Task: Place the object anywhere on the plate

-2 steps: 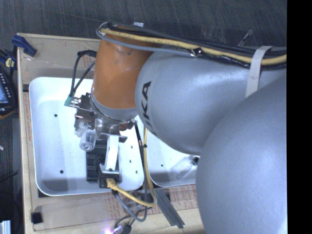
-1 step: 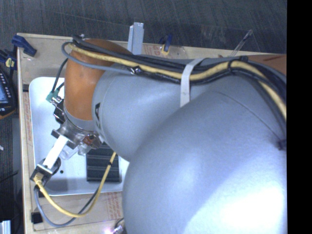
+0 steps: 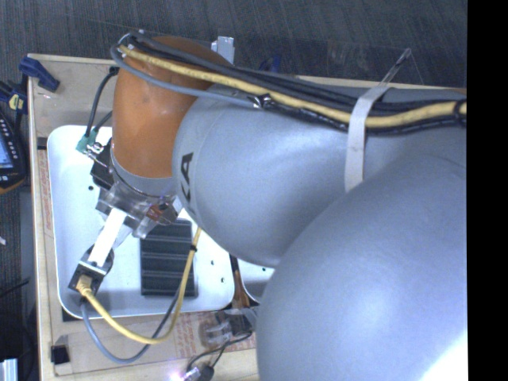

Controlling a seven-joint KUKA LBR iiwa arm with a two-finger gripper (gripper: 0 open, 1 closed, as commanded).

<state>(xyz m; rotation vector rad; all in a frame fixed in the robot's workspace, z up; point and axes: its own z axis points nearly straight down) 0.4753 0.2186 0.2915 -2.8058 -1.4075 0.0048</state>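
The grey arm (image 3: 333,236) with its orange band (image 3: 147,117) reaches in from the right and covers most of the view. Its wrist hangs over the left white bin (image 3: 67,213). Below the wrist, the dark ribbed gripper (image 3: 167,256) points down into the bin near its front edge. A white bracket (image 3: 99,252) with a small dark unit at its end juts out to the gripper's left. The arm hides whatever lies beneath the gripper and the whole right side of the bench.
A yellow cable (image 3: 139,332) loops from the bracket's end past the bin's front rim. Black and yellow cables (image 3: 262,94) run along the arm's top. A blue clamp (image 3: 36,71) sits at the bench's back left corner, and a black device (image 3: 8,153) lies beyond the left edge.
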